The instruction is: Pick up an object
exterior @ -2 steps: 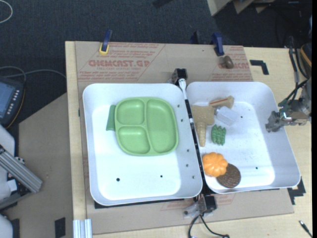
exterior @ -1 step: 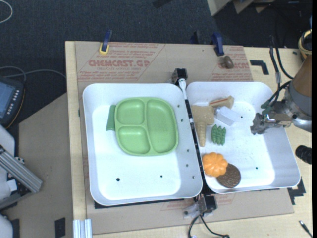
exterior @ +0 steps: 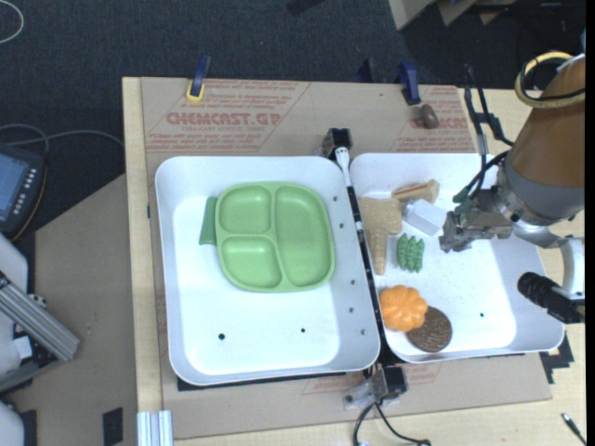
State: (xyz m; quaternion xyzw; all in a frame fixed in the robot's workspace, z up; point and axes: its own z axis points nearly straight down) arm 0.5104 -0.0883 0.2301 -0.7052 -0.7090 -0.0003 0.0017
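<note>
- Gripper [exterior: 457, 233] hovers low in the right bin [exterior: 493, 333], just beside a white block [exterior: 426, 218]; its opening cannot be told.
- Pumpkin [exterior: 403, 307], cookie [exterior: 431, 331], green piece [exterior: 410, 252] lie clustered within reach.

Bright even light, soft shadows, sharp

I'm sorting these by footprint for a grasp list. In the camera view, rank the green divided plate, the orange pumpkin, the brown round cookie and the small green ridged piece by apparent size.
Largest to smallest:
1. green divided plate, by far
2. orange pumpkin
3. brown round cookie, close to the pumpkin and partly hidden by it, so this order is unsure
4. small green ridged piece
</note>
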